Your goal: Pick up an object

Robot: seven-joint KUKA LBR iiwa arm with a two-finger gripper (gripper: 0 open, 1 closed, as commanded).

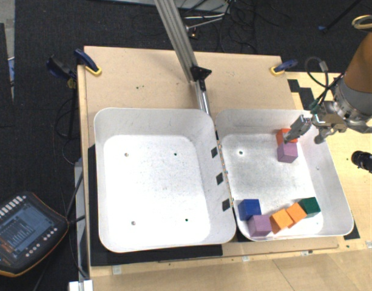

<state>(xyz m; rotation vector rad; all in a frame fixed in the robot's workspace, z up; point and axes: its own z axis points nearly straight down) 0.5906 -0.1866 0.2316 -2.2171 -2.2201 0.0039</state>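
Fingers (308,128) spread open above right bin (331,180), holding nothing; one tip near purple block (287,152).

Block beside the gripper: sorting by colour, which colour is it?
Purple block, in the camera view, with an orange one behind it.

The desk (149,77) is a tan board carrying two shallow white bins side by side. The right bin (331,180) lies under the fingers (308,130); the left bin (113,126) lies well apart from them.
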